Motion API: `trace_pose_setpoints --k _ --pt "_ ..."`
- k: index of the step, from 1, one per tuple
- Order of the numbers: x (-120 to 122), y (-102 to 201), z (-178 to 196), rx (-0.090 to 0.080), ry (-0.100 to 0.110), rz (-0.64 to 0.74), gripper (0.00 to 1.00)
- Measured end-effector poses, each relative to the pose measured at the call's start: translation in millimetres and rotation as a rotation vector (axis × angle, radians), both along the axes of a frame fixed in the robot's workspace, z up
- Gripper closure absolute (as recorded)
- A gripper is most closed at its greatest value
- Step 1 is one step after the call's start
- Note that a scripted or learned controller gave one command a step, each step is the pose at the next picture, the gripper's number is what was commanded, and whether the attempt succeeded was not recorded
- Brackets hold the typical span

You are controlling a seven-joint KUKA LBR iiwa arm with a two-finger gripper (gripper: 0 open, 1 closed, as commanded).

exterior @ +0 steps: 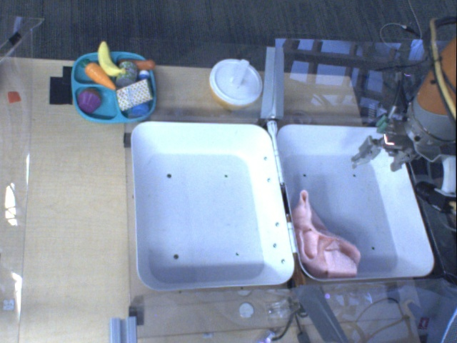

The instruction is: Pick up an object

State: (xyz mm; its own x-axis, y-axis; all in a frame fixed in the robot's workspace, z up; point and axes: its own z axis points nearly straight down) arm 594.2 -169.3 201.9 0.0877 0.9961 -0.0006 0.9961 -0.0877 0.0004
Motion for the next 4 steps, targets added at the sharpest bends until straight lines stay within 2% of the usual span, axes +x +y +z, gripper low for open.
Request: trace_pose_setpoints --k 1,2,3,4 --pt "-47.0 2.7 13.4 0.0 -0.001 0.048 0.0" --pt "-69.4 38.5 -108.1 0.0 -0.003 0.054 0.0" --pt "-19.0 78.9 -112.5 -0.005 -0.014 0.333 0.0" --pt "-55.4 6.7 -63.3 0.0 -0.001 0.304 0.0"
